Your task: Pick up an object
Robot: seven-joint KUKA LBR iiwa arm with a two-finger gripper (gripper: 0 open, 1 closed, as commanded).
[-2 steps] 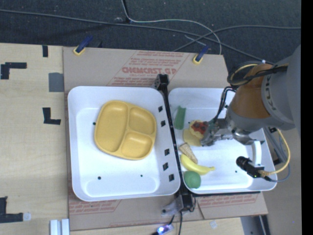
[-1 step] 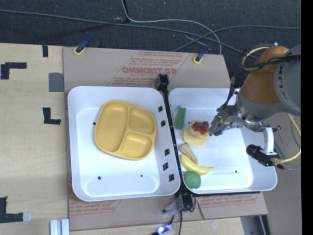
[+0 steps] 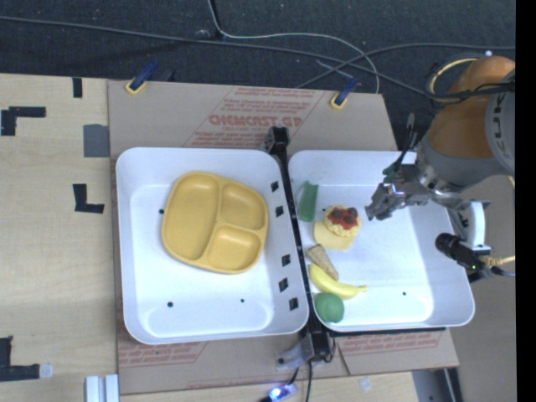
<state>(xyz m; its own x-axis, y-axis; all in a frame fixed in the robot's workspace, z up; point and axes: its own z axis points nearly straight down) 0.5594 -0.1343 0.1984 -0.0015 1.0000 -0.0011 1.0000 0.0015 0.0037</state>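
The right bin [image 3: 419,308] holds several toy foods along its left side: a green pickle-like piece [image 3: 308,200], a round yellow tart with red topping [image 3: 338,225], a tan wedge [image 3: 322,261], a yellow banana [image 3: 334,285] and a green ball [image 3: 330,308]. My gripper [image 3: 378,208] hangs over the right bin just right of the tart, with nothing seen between its fingers. The arm comes in from the right above it.
A yellow divided plate [image 3: 214,222] lies in the left bin [image 3: 142,308]. A black divider [image 3: 287,224] runs between the bins. Cables cross the dark floor at the back. Cardboard lies under the bins.
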